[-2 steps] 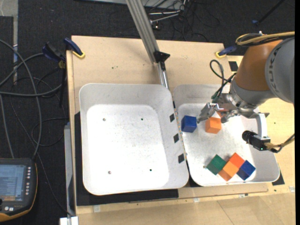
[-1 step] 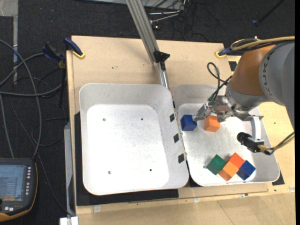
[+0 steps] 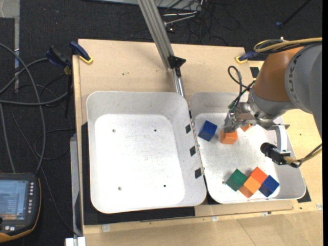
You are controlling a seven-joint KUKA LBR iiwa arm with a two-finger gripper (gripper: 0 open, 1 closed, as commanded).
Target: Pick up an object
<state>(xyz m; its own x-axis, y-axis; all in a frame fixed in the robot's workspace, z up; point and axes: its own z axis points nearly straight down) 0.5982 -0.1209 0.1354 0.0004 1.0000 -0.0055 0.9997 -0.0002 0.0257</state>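
In the right bin (image 3: 256, 152) a small orange block (image 3: 229, 137) lies near the middle, with a blue cube (image 3: 207, 130) just to its left. My gripper (image 3: 234, 123) hangs directly over the orange block's upper edge, reaching in from the right under the grey arm with its orange band (image 3: 271, 76). It looks very close to the block or touching it. A sliver of another orange piece (image 3: 245, 128) shows to the right of the gripper. Near the bin's front edge a green cube (image 3: 236, 180), an orange cube (image 3: 254, 181) and a blue cube (image 3: 269, 185) sit pressed together.
The left bin (image 3: 133, 147) adjoins the right one along a shared rim. A slanted metal pole (image 3: 159, 27) comes down to the back of the divide. A black cable connector (image 3: 274, 154) hangs off the arm over the right bin.
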